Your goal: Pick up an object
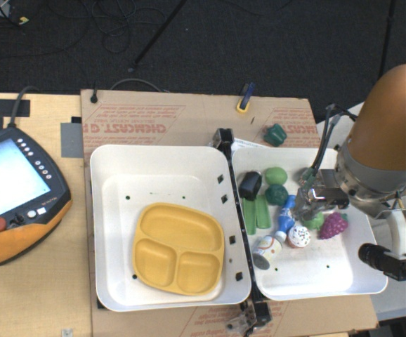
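My gripper (307, 203) hangs low over the middle of the right bin (329, 276), with the grey arm and its orange band coming in from the right. Just below it lie a white dotted ball (299, 236), a blue bottle (286, 220) and a bunch of purple grapes (334, 225). A small green piece (317, 222) peeks out under the gripper. Farther left in the bin are a black object (250, 184), a round green object (275, 175), a teal object (277, 194) and long green pieces (256, 213).
The left bin (119, 181) holds a yellow divided plate (178, 248). A teal block (275, 134) and a blue-yellow clip (245, 98) sit on the cardboard behind the bins. A tablet pendant (17, 188) lies at far left. A white-orange toy (267, 244) and grey disc (260, 261) lie near the right bin's front left.
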{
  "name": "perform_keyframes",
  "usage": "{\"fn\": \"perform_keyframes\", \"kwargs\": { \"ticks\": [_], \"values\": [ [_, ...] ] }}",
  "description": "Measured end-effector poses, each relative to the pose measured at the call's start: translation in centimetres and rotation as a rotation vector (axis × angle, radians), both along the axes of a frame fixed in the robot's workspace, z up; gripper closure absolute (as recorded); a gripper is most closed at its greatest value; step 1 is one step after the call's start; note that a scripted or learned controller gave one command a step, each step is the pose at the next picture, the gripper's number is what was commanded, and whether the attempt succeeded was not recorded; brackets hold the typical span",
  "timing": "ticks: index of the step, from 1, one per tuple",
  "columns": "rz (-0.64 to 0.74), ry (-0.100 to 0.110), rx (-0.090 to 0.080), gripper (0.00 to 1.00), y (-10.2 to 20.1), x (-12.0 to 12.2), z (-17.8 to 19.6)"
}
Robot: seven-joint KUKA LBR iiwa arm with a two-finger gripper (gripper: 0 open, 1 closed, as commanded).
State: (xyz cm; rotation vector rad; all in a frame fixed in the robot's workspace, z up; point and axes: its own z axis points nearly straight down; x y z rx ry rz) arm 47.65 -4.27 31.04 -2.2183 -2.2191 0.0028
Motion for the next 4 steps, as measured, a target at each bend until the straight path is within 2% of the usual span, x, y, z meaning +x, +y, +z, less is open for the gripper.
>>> {"fn": "perform_keyframes", "kwargs": {
  "ticks": [1, 2, 3, 4],
  "values": [
    [0.001, -0.007, -0.001, 1.00, 1.4, 0.0, 6.0],
    [0.000, -0.001, -0.002, 1.00, 1.6, -0.1, 5.5],
    [0.000, 0.000, -0.001, 1.00, 3.8, -0.1, 3.8],
    [0.004, -0.006, 0.000, 1.00, 8.1, 0.0, 8.9]
  ]
}}
